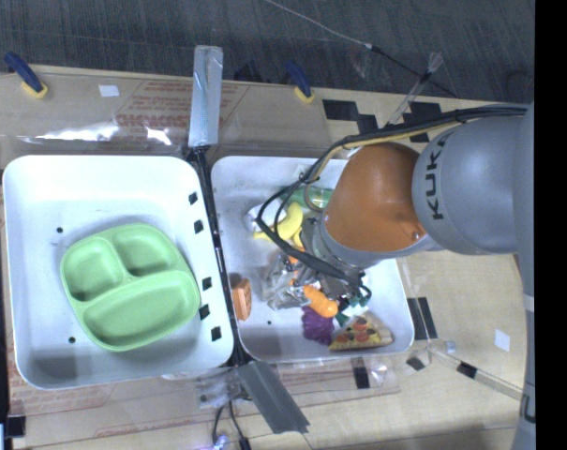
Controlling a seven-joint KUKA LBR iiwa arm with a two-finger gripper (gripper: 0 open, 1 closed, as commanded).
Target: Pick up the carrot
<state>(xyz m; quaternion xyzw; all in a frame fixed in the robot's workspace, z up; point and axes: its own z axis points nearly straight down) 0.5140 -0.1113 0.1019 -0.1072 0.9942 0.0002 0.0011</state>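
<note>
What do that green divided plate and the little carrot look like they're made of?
The green plate looks like moulded plastic: uniform colour, smooth matte sheen, rounded compartments. The carrot is probably a plastic toy, judging by its bright, even orange, though it is too small to be sure.

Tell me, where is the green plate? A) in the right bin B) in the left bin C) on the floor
B: the green plate lies flat in the left bin, while the carrot and other toy food sit in the right bin under the arm.
</note>
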